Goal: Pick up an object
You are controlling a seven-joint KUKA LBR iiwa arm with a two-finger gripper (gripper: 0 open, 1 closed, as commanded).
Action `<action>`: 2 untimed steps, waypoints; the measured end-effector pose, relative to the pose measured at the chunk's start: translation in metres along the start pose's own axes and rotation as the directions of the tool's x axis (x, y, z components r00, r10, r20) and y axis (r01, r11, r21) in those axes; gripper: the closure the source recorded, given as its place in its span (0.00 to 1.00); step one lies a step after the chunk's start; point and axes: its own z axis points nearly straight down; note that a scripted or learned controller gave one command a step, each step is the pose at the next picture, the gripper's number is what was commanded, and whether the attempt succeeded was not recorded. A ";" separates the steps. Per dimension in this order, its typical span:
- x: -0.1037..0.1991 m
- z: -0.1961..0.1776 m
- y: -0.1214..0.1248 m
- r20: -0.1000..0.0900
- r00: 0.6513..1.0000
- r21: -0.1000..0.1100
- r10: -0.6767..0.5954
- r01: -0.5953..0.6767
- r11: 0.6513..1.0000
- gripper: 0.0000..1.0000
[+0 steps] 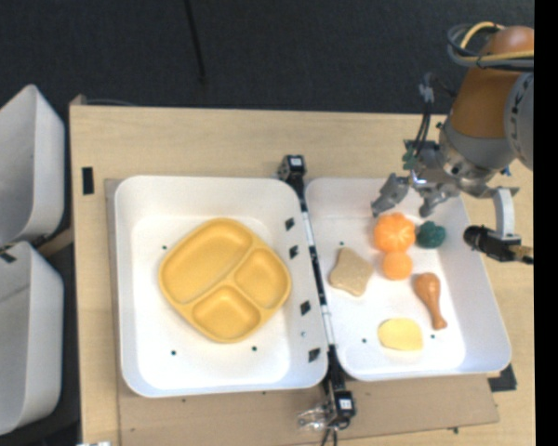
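1. The table (195, 137) carries two shallow white bins side by side: the left bin (139, 342) and the right bin (474, 333).
2. The left bin holds a yellow divided plate (225, 279) with three compartments, lying flat near its middle.
3. The gripper (417, 195) hangs over the right bin's 12 o'clock edge, its jaws spread apart with nothing between them.
4. Just below the jaws sits a large orange (394, 232); whether a fingertip touches it is hard to say at this slant.
5. A smaller orange ball (397, 266) lies at the large orange's 6 o'clock, touching or nearly so.
6. A dark green lump (431, 235), perhaps toy broccoli, rests at the large orange's 3 o'clock.
7. A tan bread slice (351, 272) lies at the large orange's 8 o'clock, near the bin's left wall.
8. A brown drumstick (430, 297) lies at 5 o'clock from the small ball, and a pale yellow oval piece (400, 334) lies toward the bin's 6 o'clock edge.
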 end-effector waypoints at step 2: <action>0.001 0.051 0.011 0.005 1.000 -0.010 -0.004 0.004 1.000 0.00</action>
